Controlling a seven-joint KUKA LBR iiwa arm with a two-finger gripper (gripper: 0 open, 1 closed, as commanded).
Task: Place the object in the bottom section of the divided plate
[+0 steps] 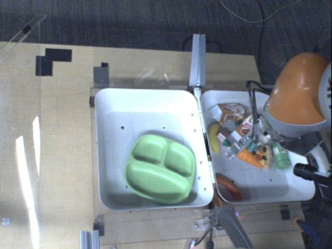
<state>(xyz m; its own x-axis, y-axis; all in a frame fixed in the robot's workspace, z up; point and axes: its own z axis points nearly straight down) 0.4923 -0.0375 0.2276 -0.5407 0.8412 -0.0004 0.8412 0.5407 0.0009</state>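
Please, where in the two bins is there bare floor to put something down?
Left bin: bare floor above and left of the green plate. Right bin: bare strip along the bottom, right of the sausage. Crowded around the toys.

Two shallow white plastic bins (111,139) are sitting side by side. One green three-section divided plate (161,167) is lying in the left one. Right of that plate are lying one yellow banana (213,138), one reddish-brown sausage (228,187), one orange carrot (250,158).

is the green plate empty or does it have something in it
Empty. The green plate in the left bin shows bare green in all three sections; the toys lie in the right bin.
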